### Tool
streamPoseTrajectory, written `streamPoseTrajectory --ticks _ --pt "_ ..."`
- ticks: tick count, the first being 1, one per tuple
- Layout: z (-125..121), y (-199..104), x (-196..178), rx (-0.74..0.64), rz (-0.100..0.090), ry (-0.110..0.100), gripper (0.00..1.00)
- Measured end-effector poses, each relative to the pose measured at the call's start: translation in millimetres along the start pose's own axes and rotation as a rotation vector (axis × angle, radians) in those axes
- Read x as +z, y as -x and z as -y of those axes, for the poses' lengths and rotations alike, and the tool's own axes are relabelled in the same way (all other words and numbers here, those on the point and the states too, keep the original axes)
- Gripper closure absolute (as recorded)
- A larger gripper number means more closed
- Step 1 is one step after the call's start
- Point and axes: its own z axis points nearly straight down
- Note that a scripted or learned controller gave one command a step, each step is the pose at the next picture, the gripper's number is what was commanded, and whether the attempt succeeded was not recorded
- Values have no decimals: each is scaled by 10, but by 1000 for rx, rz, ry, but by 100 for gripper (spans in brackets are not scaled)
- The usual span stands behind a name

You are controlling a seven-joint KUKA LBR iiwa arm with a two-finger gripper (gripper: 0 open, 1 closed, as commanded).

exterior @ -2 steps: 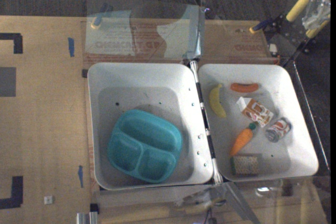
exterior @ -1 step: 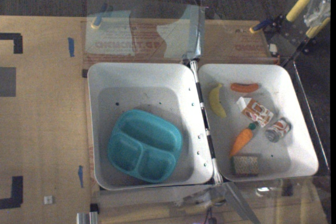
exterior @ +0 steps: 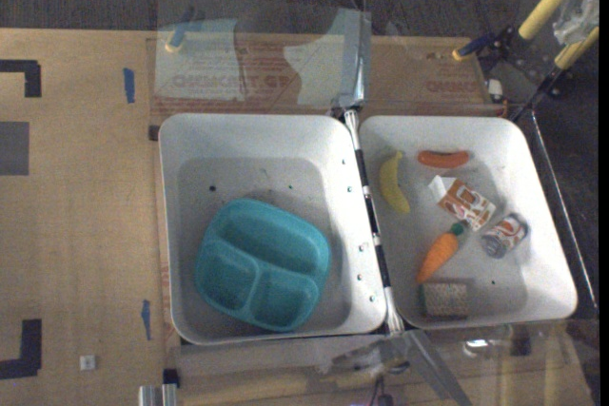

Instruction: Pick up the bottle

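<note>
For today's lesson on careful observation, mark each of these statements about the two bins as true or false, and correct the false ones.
1. The teal plate lies in the left bin. True.
2. The banana lies in the same bin as the plate. False: it lies in the right bin, near the wall between the bins.
3. The carrot lies between the banana and the sponge. True.
4. The bottle stands upright in the left bin. False: it lies on its side in the right bin.
5. The sausage touches the carrot. False: they lie apart, with a packet between them.
</note>
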Motion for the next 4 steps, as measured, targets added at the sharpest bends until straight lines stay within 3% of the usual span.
streamPoseTrajectory --ticks 1,2,3,4 --pt "204 -478 -108 5 -20 -2 100" --pt "106 3 -94 -22 -19 2 100" --pt "106 2 -95 -22 -19 2 0" --pt "96 -1 -186 -22 -17 3 100"
